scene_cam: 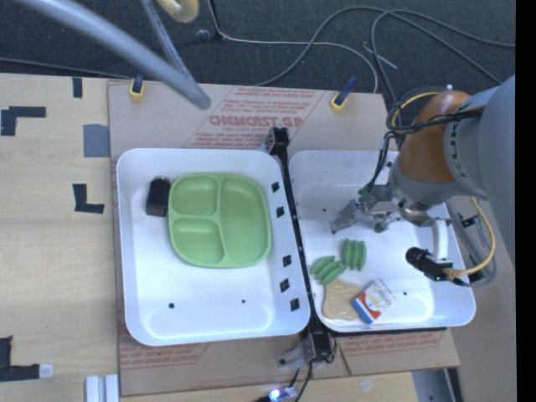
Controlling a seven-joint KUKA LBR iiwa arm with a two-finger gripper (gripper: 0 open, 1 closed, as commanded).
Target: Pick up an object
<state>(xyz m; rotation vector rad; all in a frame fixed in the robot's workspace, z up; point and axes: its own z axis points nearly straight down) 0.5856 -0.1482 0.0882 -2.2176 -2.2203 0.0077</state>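
My gripper (362, 222) hangs low in the right bin (318, 170), near its middle, with its fingers spread open and nothing between them. Just below it lies a green ribbed piece (353, 254), and a second green piece (326, 268) lies to the lower left. A tan toast-shaped piece (338, 301) and a small red, white and blue box (374, 300) rest near the bin's front wall. The grey arm with its orange band (423, 145) comes in from the right.
The left bin (138, 249) holds a green divided plate (219, 219) and a small black block (157, 197) beside the plate's left edge. A black divider (289, 233) runs between the bins. Cables trail over the dark floor behind the bench.
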